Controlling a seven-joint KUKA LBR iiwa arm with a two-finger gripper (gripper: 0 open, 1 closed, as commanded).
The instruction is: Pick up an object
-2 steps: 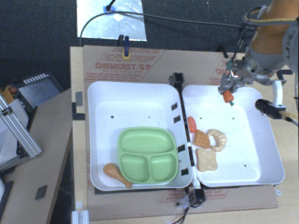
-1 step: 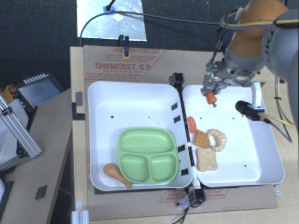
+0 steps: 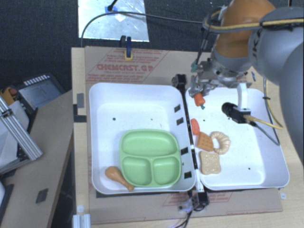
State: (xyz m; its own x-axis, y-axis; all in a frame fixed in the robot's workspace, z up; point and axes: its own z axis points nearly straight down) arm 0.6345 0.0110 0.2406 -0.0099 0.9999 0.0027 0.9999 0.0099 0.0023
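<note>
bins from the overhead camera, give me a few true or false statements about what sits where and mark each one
1. The green three-compartment plastic plate lies in the left white bin. True.
2. The tan toy drumstick lies inside one of the plate's compartments. False: it lies on the bin floor by the plate's lower left edge.
3. The beige toy bread slice lies in the right white bin. True.
4. The pale ring-shaped toy doughnut lies in the left bin. False: it is in the right bin, above the bread slice.
5. The gripper is above the right bin's upper left corner, with a small orange-red toy at its tip. True.
</note>
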